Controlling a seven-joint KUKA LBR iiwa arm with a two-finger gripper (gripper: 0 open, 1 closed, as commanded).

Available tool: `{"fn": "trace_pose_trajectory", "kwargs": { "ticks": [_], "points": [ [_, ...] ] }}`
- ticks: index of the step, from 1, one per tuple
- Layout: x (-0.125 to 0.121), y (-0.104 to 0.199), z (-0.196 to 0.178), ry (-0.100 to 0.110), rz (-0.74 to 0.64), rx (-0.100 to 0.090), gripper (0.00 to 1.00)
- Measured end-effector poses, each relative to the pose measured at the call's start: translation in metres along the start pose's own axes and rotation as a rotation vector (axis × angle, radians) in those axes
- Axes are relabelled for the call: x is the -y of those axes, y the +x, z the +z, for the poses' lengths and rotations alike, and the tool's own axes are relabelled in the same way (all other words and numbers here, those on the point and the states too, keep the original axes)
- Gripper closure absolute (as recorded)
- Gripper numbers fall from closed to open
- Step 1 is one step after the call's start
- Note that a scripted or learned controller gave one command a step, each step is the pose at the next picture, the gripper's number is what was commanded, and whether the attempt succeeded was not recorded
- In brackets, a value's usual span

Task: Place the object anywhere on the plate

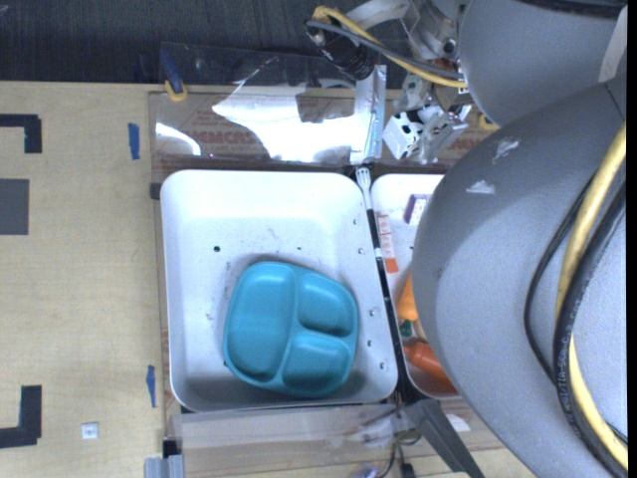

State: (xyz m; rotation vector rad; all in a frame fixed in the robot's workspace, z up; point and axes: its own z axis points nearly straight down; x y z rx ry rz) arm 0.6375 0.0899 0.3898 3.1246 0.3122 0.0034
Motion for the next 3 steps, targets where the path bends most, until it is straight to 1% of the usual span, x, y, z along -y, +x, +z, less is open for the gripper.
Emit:
{"fn": "trace_pose_trajectory", "kwargs": {
  "ticks": [3],
  "points": [
    [-0.001,0.001,-0.027,-0.001,0.002,-0.001,1.0]
  ]
}}
